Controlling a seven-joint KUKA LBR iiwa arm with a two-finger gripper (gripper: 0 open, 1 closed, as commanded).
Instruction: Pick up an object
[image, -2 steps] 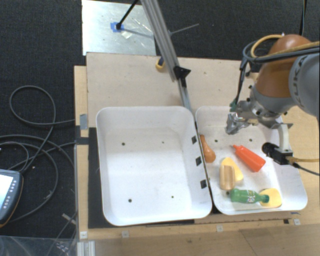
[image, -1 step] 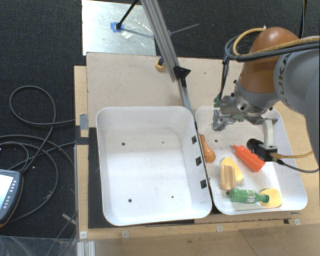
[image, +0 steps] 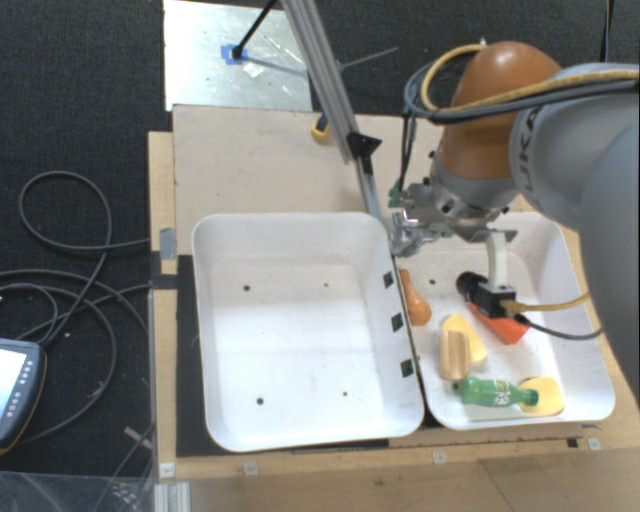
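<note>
- Gripper (image: 405, 238) hangs over the right bin's (image: 575, 340) far left corner; whether it is apart or together, I cannot tell.
- Orange toy (image: 415, 302), bun (image: 458, 350) and bottle (image: 495, 392) lie in that bin.

The left bin (image: 290, 330) and right bin (image: 585, 365) look like smooth white plastic; the counter (image: 260, 160) is matt pale board; the green bottle (image: 490, 392) is glossy plastic.
</note>
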